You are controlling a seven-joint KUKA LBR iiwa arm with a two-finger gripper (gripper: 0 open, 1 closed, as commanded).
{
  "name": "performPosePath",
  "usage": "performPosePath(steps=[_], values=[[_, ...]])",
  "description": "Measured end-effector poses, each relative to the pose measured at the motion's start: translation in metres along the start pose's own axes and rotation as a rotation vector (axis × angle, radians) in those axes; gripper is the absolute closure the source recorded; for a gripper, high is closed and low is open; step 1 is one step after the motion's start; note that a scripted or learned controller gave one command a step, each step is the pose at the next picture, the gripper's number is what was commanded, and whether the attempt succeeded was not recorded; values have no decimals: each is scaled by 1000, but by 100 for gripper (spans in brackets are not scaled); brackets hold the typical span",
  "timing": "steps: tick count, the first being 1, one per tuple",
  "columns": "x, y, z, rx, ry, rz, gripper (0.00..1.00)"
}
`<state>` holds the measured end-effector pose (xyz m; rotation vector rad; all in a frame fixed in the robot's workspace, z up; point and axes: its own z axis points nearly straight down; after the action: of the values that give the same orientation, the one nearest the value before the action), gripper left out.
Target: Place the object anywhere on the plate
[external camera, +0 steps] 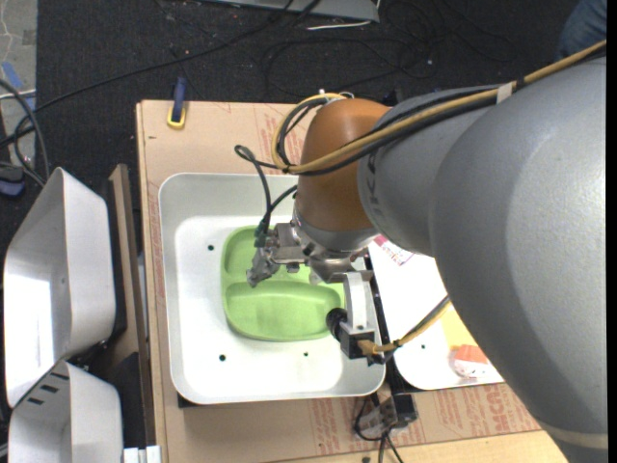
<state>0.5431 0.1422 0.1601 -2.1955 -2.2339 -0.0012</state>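
Green plate (pixel 280 312) lay in white bin (pixel 193 355); pincer (pixel 262 266) hovered over its near rim — finger state could not be told; object undiscernible — handling and grip point unjudged.

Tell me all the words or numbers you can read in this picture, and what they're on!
Red printed letters on the cardboard sheet under the bins, along its lower right edge: too blurred and cut off to read.
Pink and red marks on the white card beside the arm: too small to read.
Nothing else carries readable text.
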Motion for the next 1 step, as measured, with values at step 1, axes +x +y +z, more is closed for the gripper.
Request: performPosePath(steps=[1], values=[[-11, 3, -2, -4, -7, 18, 0]])
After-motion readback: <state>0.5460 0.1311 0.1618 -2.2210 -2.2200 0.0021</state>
